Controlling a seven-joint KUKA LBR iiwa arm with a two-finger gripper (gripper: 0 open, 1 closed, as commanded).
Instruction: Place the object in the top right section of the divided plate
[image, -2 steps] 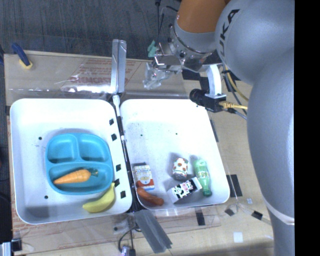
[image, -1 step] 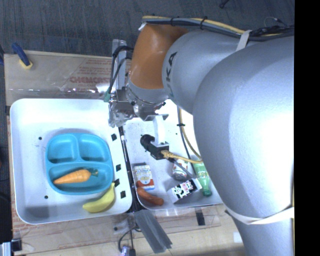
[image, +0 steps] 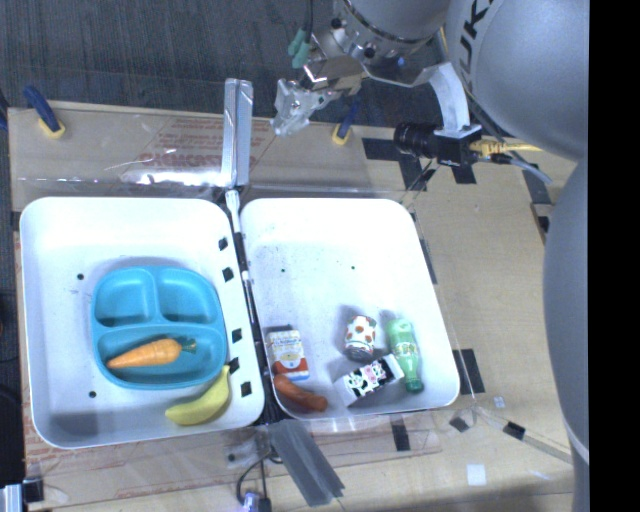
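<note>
the gripper (image: 296, 105) is seen raised above the far edge of the bench, over the divider between the two bins; its fingers are parted and nothing is held between them. the divided plate (image: 157, 325), blue, is set in the left bin (image: 50, 250). a carrot (image: 146, 352) is laid in the plate's long near section; the two far sections are bare. a banana (image: 200, 402) is laid just beside the plate's near right corner, on the bin floor. in the right bin (image: 330, 240), near its front edge, are grouped a small carton (image: 286, 351), a sausage (image: 298, 394), a can (image: 360, 337), a green bottle (image: 405, 352) and a cow-patterned box (image: 370, 380). which of these is the task's object cannot be told.
</note>
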